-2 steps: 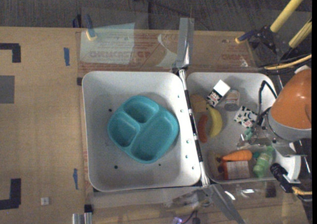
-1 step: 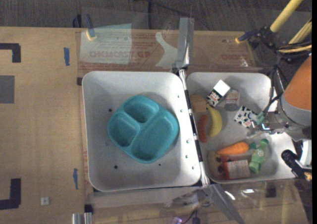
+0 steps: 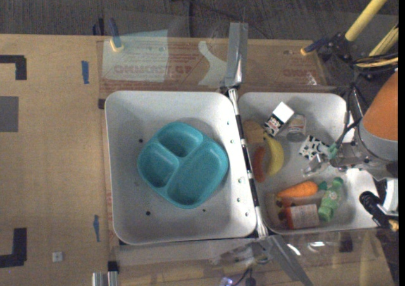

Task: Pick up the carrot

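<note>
A pale wooden bench (image 3: 50, 171) marked with black corner brackets and scraps of blue tape carries two shallow white bins side by side, with dark carpet beyond it at the top of the view.

Nearest the bottom edge, in the right bin (image 3: 354, 218), a small can with a white label (image 3: 302, 216) lies on its side at about six o'clock in that bin. Just beside it, toward three o'clock, lies a green bottle (image 3: 330, 200). The carrot (image 3: 298, 190) rests directly above the can — orange, lying nearly level, its thick end pointing toward the bottle and touching or almost touching it.

The gripper (image 3: 314, 166) sits just above the carrot, at about one o'clock from it, low over the bin floor. Whether its claw stands apart or together cannot be told; nothing is seen between the fingers. The arm's grey body and orange band (image 3: 385, 114) fill the right edge.

Further up, a banana (image 3: 275, 155) lies beside a red-orange fruit (image 3: 259, 163), with a black-and-white patterned piece (image 3: 314, 147) at three o'clock from the banana. At twelve o'clock in the bin stand a white box (image 3: 279, 117) and a small tin (image 3: 295, 128).

The left bin (image 3: 120, 152) holds a teal divided plate (image 3: 183, 164) — three compartments — at its centre.
</note>
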Tool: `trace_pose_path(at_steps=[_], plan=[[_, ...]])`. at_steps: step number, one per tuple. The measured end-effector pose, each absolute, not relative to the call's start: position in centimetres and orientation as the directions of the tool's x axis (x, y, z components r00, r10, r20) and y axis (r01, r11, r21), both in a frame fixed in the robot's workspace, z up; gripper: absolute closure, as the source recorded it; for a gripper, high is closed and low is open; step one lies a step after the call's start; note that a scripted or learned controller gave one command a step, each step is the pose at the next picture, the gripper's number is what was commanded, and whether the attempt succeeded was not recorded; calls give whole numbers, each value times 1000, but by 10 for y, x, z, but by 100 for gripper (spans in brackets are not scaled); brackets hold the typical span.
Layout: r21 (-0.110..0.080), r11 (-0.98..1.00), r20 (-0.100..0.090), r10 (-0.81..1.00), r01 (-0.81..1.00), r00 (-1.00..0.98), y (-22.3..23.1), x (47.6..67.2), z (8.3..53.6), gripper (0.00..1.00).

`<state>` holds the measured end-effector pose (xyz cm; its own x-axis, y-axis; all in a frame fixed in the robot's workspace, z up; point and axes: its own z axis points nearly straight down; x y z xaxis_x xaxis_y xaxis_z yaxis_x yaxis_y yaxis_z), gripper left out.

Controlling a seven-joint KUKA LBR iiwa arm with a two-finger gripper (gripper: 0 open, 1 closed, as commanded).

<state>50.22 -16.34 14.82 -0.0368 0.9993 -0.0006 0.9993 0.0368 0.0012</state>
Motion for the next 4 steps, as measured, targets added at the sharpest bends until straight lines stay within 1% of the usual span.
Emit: trace_pose_path(at_steps=[1, 2, 3, 4], plan=[[9, 111, -2, 994, 994, -111, -179, 524, 90, 0], [13, 298, -9, 955, 955, -298, -134, 483, 90, 0], [13, 298, -9, 955, 955, -297, -134, 483, 90, 0], [20, 294, -18, 956, 956, -294, -137, 486, 101, 100]])
